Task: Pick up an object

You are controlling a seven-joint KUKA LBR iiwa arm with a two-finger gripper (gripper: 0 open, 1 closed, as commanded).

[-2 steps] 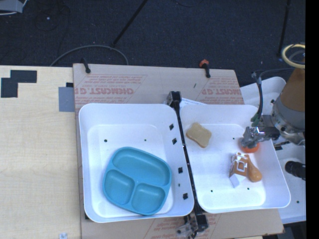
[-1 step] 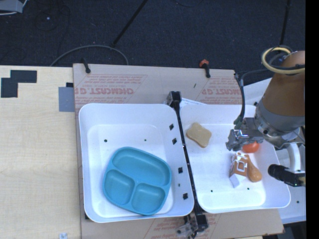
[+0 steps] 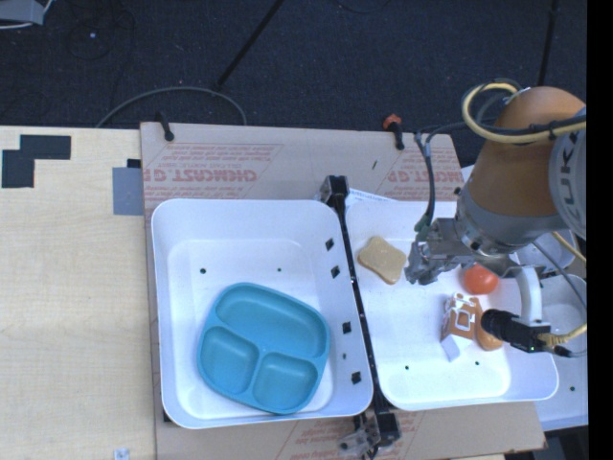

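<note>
Gripper [image 3: 424, 268], finger state impossible to tell, hovered beside a spongy tan bread slice [image 3: 381, 259], glossy blue sectioned tray [image 3: 262, 347] lay opposite.

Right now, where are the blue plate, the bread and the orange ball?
blue plate [image 3: 261, 346], camera view, on the ridge between its compartments.
bread [image 3: 381, 259], camera view, middle of its tan face.
orange ball [image 3: 480, 279], camera view, middle of its top.

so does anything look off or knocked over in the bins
Nothing spilled or damaged. The blue three-compartment plastic tray sits askew in the left white bin. In the right white bin, a small orange-and-white packet lies tilted.
</note>
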